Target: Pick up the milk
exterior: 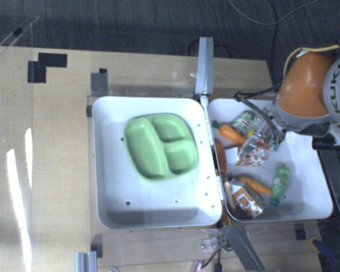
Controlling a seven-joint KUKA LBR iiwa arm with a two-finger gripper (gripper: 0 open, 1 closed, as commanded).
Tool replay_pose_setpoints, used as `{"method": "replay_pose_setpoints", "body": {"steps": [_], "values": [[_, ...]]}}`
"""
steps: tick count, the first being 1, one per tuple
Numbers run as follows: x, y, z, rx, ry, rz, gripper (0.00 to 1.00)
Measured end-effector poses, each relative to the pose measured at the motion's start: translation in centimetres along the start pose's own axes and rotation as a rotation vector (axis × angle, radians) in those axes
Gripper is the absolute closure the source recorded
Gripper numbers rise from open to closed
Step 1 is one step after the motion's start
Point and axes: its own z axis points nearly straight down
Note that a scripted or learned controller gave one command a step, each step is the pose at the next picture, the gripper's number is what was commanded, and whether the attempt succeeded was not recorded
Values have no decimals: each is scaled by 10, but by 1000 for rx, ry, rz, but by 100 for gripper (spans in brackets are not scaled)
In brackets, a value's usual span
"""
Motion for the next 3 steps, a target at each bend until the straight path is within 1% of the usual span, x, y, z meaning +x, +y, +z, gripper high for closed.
{"method": "replay_pose_setpoints", "body": {"steps": [1,2,3], "values": [[-7,-54,27,16,44,65,0],[-10,-51,14,11,34,64,100],[-106,-54,-36,23,59,112,100]]}}
